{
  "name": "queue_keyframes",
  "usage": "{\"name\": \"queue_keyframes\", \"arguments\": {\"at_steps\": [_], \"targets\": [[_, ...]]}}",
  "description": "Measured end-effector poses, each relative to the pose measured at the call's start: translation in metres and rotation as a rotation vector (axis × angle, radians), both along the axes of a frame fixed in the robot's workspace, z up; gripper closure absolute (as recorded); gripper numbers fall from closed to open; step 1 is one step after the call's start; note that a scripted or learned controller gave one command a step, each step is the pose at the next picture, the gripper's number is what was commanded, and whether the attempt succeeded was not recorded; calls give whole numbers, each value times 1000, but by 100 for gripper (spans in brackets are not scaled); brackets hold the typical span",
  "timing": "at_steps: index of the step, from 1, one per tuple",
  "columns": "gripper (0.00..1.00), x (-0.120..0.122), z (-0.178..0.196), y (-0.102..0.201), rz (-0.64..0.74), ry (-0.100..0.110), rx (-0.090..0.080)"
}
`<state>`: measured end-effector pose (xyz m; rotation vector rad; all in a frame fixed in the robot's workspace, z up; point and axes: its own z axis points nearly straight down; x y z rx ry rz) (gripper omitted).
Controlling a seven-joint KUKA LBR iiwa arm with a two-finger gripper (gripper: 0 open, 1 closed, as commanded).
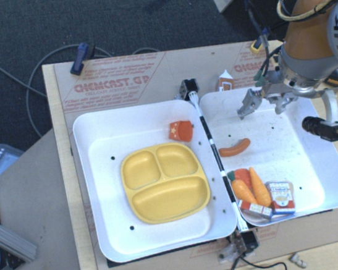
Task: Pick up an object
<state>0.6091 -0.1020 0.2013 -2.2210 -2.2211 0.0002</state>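
The hand [265, 102] is seen spread wide above the right bin [322, 159]; a smooth curved sausage [234, 148] lies below.

Blue clip [80, 58] is lying at tabletop [118, 82] top-left corner w/ grey cable [22, 64] running off over dark carpet [10, 29]; black clamp [188, 88] is sitting btwn bins.

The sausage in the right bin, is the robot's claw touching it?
Apart. The camera view shows bare white bin floor between the gripper and the sausage.
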Motion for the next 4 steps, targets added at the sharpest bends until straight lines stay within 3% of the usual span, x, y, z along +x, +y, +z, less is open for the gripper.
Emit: {"name": "queue_keyframes", "arguments": {"at_steps": [1, 2, 3, 4], "targets": [[0, -12, -115, -9, -1, 2, 0], [0, -21, -117, 9, 0, 3, 1], [100, -20, -107, 8, -1, 1, 1], [100, -35, 5, 82, 2, -3, 0]]}}
